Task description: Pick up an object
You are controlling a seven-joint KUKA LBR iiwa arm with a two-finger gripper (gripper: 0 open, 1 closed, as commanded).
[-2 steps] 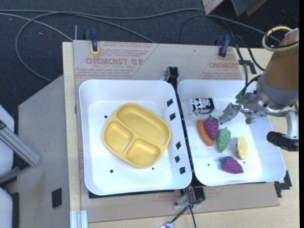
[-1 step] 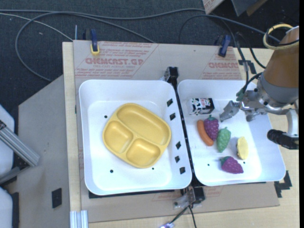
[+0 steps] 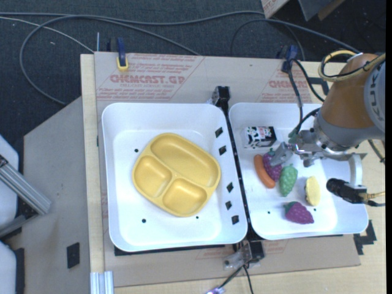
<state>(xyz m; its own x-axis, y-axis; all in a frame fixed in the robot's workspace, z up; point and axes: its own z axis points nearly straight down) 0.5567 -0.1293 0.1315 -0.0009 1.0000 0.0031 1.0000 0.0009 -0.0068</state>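
1. Yellow plastic catches the eye first: a divided plate (image 3: 176, 174) lies alone in the left bin (image 3: 116, 164), mid-frame, well clear of the work.
2. In the right bin (image 3: 343, 225) the toy foods cluster together: carrot (image 3: 264, 171), green piece (image 3: 288, 180), yellow piece (image 3: 313, 190), purple grapes (image 3: 298, 212), a small carton (image 3: 260, 136) above.
3. The end effector (image 3: 283, 155) hangs low over the carrot and green piece, probably to pick one; I cannot tell its state.

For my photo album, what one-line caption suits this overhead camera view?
Robot arm's gripper lowered among toy foods in the right bin, beside a yellow divided plate in the left bin.
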